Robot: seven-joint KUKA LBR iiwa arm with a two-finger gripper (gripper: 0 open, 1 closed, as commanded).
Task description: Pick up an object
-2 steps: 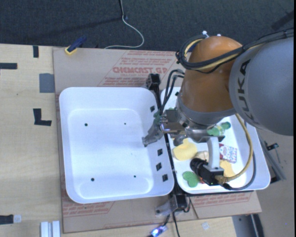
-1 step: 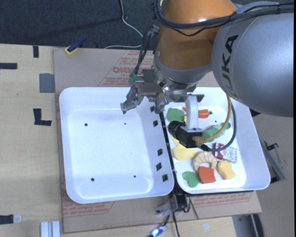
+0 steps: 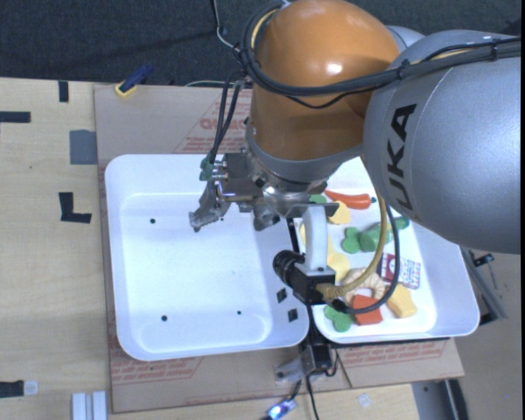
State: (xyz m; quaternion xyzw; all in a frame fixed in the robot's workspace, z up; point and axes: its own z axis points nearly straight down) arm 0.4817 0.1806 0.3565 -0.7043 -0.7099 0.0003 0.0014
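My gripper [image 3: 234, 218] hangs over the upper right part of the left white bin [image 3: 122, 234]. Its two grey fingers [image 3: 202, 216] stand apart, open, and bare bin floor shows between them. The right white bin [image 3: 451, 318] holds several small objects: a red-orange piece [image 3: 354, 201], green pieces [image 3: 363, 239], a yellow block [image 3: 402, 303], a red piece [image 3: 368, 315], a green piece [image 3: 339, 321] and a printed white card [image 3: 408, 274]. The arm's orange band and grey body hide much of that bin.
Black cables run down the wrist, and a black fitting [image 3: 302, 280] sits above the ridge between the bins. Both bins rest on a cardboard sheet [image 3: 149, 121] on the wooden bench. A blue and yellow item [image 3: 133, 80] lies at the sheet's far corner.
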